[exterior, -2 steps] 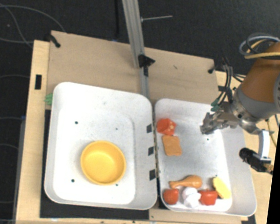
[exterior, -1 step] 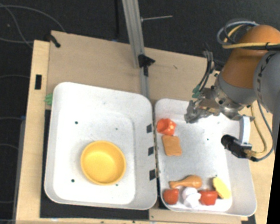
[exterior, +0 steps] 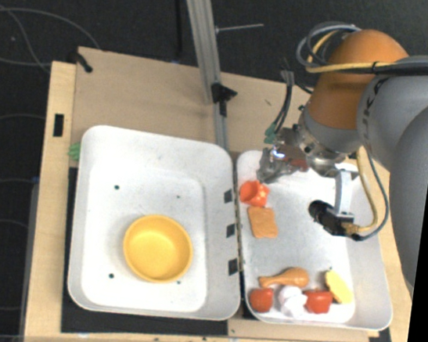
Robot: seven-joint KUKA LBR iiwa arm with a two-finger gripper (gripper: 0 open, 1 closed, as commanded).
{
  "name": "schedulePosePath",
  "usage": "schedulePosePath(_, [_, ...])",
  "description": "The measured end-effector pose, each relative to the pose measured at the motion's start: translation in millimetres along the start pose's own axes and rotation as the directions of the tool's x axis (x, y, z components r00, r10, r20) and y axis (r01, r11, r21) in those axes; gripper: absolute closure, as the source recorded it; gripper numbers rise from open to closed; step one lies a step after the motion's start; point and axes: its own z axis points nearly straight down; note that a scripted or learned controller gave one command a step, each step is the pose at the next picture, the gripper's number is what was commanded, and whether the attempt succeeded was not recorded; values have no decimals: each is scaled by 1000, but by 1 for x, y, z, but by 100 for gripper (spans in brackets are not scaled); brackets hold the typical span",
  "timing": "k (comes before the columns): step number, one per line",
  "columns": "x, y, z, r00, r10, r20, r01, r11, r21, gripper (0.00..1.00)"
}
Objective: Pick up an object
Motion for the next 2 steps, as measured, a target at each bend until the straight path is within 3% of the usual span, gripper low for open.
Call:
schedulePosePath(1, [52, 13, -14, 1000, -1, -1, 1, 1000, -1, 100])
schedulePosePath(2, [98, 30, -3, 1000, 4, 2, -4, 1000, 1, 100])
